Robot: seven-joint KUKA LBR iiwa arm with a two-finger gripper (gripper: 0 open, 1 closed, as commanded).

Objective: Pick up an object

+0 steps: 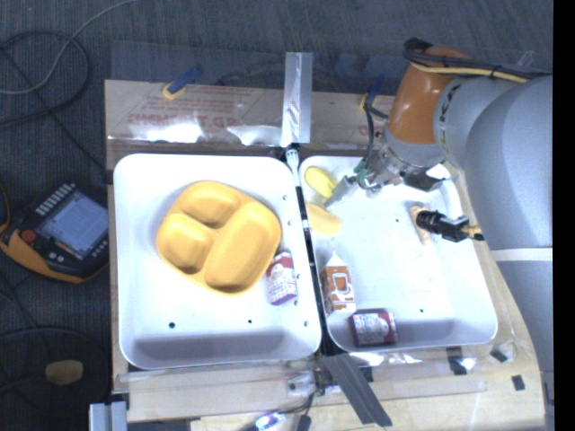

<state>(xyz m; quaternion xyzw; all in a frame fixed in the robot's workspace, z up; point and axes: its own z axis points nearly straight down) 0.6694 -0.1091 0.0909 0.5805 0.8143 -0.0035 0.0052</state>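
Likely target: pale fruit [316,180], in the far-left corner of the right bin [404,277], close to both walls. Pincer [352,187] hung just beside it on the side away from the wall, tip slanted down twd it. Couldn't tell how far open it was; nothing seen in its hold.

To do the grab well, IMO:
- Centre over the fruit before dropping. The walls left little room on 2 sides.
- It looked round & smooth, so prob. apt to roll. Close slowly, then lift straight up.
- Keep clear of the yellow piece [325,220] near it along the left wall.

Carton [338,287] lay further along that wall, w/ a can [373,327] by the near edge, both well apart from the target.

Left bin [144,312] carried a big yellow lump [218,234], w/ a small bottle [282,278] just beside it at the right wall.

Bin floors were white, smooth & shiny, w/ shallow rims, so things would prob. slide easily. Desk [144,106] showed brown board w/ clear film along its far edge. Floor [54,25] around it was dark grey w/ loose cables, & a pendant [63,232] lay off the desk's left edge.
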